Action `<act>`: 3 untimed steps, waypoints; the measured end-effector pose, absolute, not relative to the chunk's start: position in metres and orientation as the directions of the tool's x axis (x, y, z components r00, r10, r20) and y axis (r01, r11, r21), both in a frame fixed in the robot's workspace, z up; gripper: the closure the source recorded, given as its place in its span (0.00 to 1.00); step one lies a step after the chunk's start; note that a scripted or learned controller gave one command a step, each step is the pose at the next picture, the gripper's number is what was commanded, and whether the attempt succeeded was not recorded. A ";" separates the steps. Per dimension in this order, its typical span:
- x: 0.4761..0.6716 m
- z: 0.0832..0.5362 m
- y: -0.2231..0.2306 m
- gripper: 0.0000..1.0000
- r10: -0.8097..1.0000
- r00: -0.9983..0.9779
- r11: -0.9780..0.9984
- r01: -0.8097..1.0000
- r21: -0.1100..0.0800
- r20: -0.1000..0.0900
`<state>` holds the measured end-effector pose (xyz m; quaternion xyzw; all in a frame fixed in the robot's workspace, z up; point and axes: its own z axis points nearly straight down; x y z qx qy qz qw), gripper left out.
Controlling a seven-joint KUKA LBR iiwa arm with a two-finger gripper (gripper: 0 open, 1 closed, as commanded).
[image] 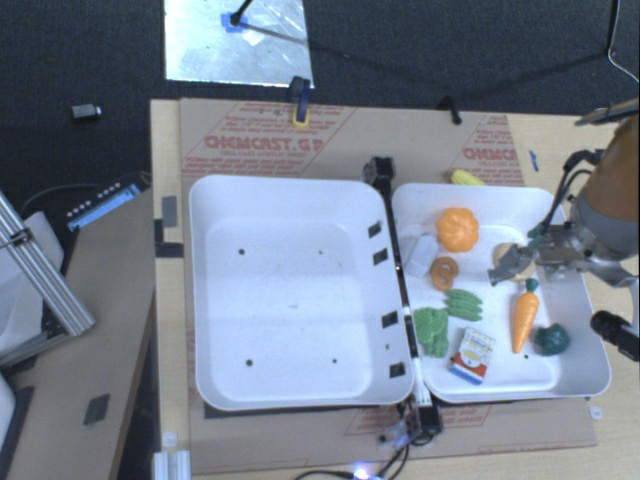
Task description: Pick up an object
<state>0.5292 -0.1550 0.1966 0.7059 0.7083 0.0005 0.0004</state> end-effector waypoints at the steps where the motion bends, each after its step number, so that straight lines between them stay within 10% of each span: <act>1: 0.518 0.084 -0.099 0.00 1.000 -0.004 0.004 1.000 0.010 0.001; 2: 0.560 0.085 -0.085 0.00 1.000 -0.007 0.007 1.000 0.006 0.000; 3: 0.493 0.088 -0.088 0.00 1.000 0.001 -0.001 1.000 -0.004 0.001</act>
